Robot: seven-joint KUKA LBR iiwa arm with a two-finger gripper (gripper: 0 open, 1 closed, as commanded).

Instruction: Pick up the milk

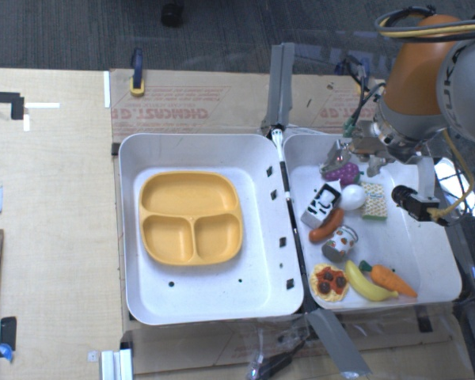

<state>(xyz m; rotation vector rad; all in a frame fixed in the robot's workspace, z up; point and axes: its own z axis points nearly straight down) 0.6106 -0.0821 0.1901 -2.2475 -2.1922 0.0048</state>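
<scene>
White milk carton (pixel 321 203) – near bin's (pixel 427 291) left wall.

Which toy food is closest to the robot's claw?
The purple grapes, right under the gripper at the far end of the right bin. The banana and carrot lie at the near end.

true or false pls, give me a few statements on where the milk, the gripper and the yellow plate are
1. The yellow divided plate sits in the left bin. True.
2. The milk carton lies on that plate. False: it lies in the right bin, beside the sausage.
3. The gripper hangs over the right bin, near the purple grapes. True.
4. The banana is in the left bin. False: it lies in the right bin, next to the carrot.
</scene>
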